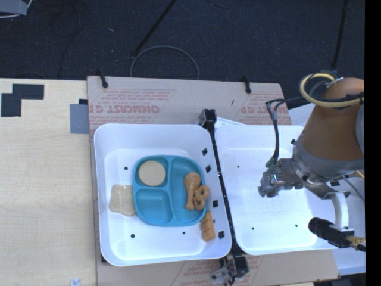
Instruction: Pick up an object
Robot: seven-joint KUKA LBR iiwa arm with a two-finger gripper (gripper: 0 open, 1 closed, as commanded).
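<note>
A blue divided plate (156, 208) lies in the left bin (113, 142). A round tan cookie (151, 173) sits in its upper left section, and a brown pretzel-like piece (195, 190) lies in its right section. A pale bread slice (122, 199) rests on the bin floor left of the plate, and a small brown piece (207, 226) lies by the plate's lower right rim. My gripper (269, 185) hangs over the right bin (256, 159), well away from all these objects.
The grey arm with its orange band (332, 127) covers the right bin's right side. A black divider (218, 189) runs between the two bins. A black cylinder (326, 231) sticks out near the right bin's lower right corner. Cardboard (155, 103) lies behind the bins.
</note>
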